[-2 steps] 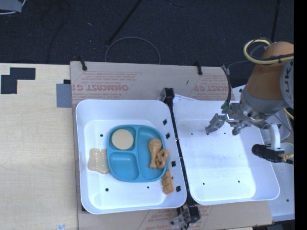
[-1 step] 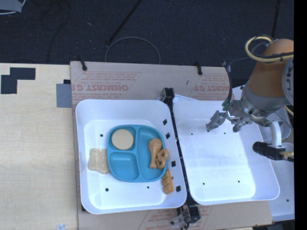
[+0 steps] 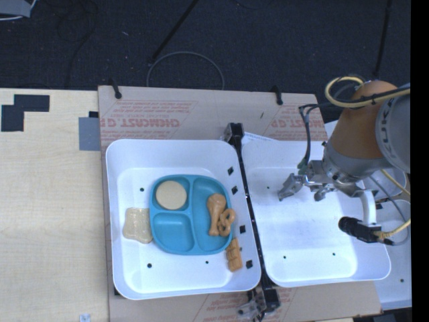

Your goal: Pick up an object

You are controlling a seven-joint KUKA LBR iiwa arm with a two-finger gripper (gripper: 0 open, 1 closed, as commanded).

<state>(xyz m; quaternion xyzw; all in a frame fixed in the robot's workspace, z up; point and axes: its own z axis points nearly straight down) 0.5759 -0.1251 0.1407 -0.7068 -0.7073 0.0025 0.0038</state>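
Observation:
My gripper point(image 3: 306, 190) hangs over the upper middle of the right bin point(image 3: 315, 260), its fingers spread open with nothing between them. All loose objects lie in the left bin point(image 3: 127, 159). A blue divided plate point(image 3: 179, 237) holds a round tan disc point(image 3: 170, 194) in its upper-left compartment and a brown twisted pretzel-like piece point(image 3: 220, 215) in its right compartment. A pale tan chunk point(image 3: 137, 225) rests against the plate's left edge. A small orange-brown piece point(image 3: 234, 254) lies at the plate's lower right, near the divider.
A black hinge strip point(image 3: 242, 200) runs between the two bins. The arm's orange band point(image 3: 358, 129) and cables point(image 3: 365, 230) hang over the right bin's right side. Cardboard point(image 3: 174, 116) lies under the bins, with a wooden bench point(image 3: 47, 213) to the left.

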